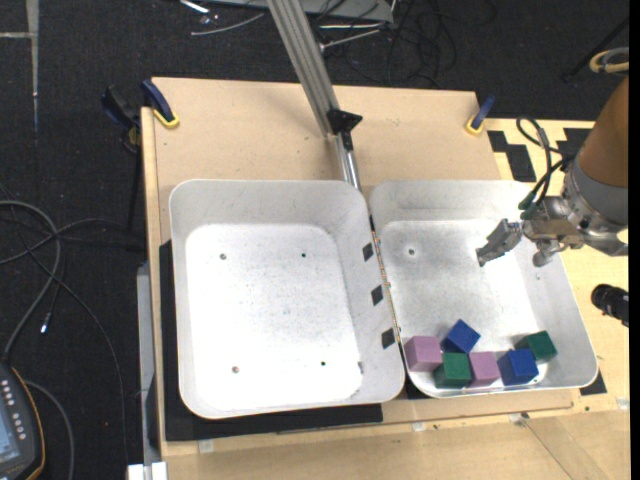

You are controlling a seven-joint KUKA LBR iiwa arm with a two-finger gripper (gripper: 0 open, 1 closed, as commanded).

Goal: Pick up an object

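Note:
Several small blocks lie huddled at the near edge of the right bin (430, 208): a pink block (423, 351), a blue block (461, 336), a green block (455, 369), a second pink block (485, 367), a second blue block (518, 365) and a dark green block (540, 345). My gripper (518, 244) hangs over the right bin's far right part, well above and behind the blocks. Its fingers (495, 244) are spread apart, open, with nothing between them.
The left bin (200, 208) sits beside the right one on the wooden bench. A slanted metal pole (305, 53) reaches down to the gap between the bins at the back. Clamps (160, 105) mark the bench's far corners.

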